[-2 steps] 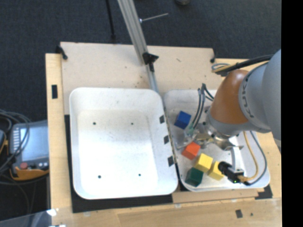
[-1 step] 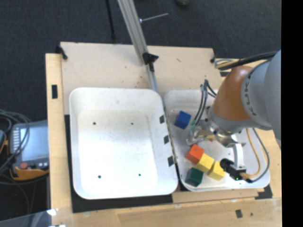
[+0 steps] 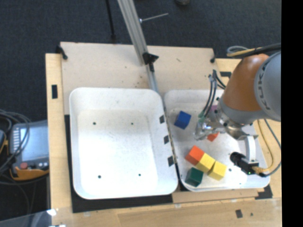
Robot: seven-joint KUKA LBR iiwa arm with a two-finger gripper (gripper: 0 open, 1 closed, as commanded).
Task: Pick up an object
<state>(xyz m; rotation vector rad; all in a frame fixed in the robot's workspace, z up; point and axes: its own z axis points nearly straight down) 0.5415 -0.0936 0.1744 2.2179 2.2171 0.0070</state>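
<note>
Camera view looks down on two white bins. All the blocks sit in the right bin (image 3: pixel 189 100). I will use the orange block (image 3: pixel 195 153) as my marker. Two yellow blocks (image 3: pixel 211 166) touch it on its lower right, in a little row. A green block (image 3: pixel 194 176) sits just below it, touching the row. A blue block (image 3: pixel 182 119) stands alone, up and a bit left of the orange block, well apart from it. A small red thing (image 3: pixel 212 136) peeks out up and right of the orange block, right under the gripper (image 3: pixel 206 130).

The gripper hangs low, just above and right of the orange block. I cannot tell how its jaws stand, because the arm (image 3: pixel 246 91) covers them. Nothing can be seen held in them.

The red thing looks like the one to pick, since the gripper is right over it. To do it well, I think the gripper should go straight down and close with the red thing in the middle. It should stay off the orange block so the row does not get bumped. Then lift slowly.
</note>
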